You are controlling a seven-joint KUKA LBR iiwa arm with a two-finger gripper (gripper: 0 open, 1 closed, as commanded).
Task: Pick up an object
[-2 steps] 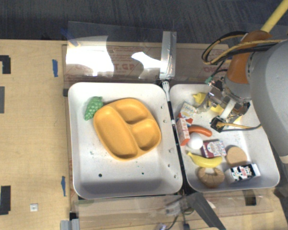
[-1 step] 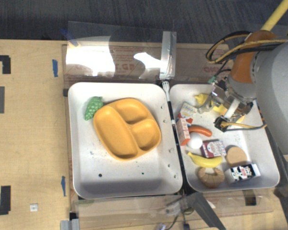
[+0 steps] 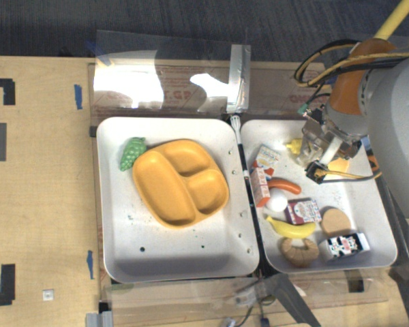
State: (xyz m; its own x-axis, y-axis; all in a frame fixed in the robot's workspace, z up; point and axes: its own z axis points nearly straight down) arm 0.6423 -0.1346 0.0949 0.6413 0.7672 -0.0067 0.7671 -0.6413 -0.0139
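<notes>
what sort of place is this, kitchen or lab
Probably a robot lab bench: a grey arm reaches over the right bin of toy-like food, including a banana, and the left bin holds a divided orange plate.

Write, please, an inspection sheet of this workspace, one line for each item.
Surface: left bin and right bin, both white, side by side on a wooden bench.
Job's things: banana, egg, milk carton and bread slice in the right bin.
Clutter: yellow divided plate and green grapes in the left bin.
Grippers: gripper over the right bin's far part.
Cables: cable loops, yellow and black, by the wrist.
Surroundings: clear plastic sheet behind the bins; blue tape on the bench.
</notes>
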